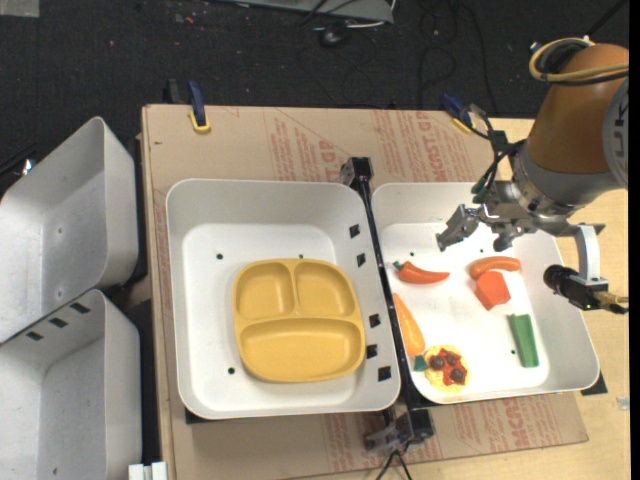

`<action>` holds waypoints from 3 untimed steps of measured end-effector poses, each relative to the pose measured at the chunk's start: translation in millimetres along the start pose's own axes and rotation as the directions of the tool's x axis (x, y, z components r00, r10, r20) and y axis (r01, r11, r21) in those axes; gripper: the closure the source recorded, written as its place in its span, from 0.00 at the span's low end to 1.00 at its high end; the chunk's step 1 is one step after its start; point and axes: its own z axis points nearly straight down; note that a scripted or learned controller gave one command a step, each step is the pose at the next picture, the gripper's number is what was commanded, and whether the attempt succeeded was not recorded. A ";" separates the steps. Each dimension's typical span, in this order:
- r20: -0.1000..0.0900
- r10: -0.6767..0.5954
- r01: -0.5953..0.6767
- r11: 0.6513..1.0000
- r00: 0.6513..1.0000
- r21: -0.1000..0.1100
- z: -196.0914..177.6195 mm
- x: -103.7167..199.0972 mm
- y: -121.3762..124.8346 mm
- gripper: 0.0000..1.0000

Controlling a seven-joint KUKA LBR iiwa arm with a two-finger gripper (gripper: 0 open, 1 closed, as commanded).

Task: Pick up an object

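Note:
The right bin (560, 373) holds several toy foods: a red chili (422, 274), a curved orange-red pepper (495, 264), an orange-red block (492, 289), a green stick (522, 338), a carrot (408, 325) and a yellow piece with dark berries (446, 366). My gripper (480, 230) hangs over the back of this bin, just above and behind the curved pepper. Its fingers are spread open with nothing between them.
A yellow divided plate (298, 320) lies in the left bin (190, 268). A black divider (375, 268) runs between the two bins. Two spare white bins (60, 268) stand off the bench at the left. A black fitting (575, 286) sticks over the right bin's right rim.

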 end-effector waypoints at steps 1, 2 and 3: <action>-0.001 0.001 -0.001 1.000 1.000 0.002 64.0 3.6 -3.3 0.00; 0.000 0.002 -0.002 1.000 1.000 0.000 126.8 0.4 -0.2 0.00; 0.001 0.003 -0.003 1.000 1.000 -0.006 112.7 0.3 1.6 1.00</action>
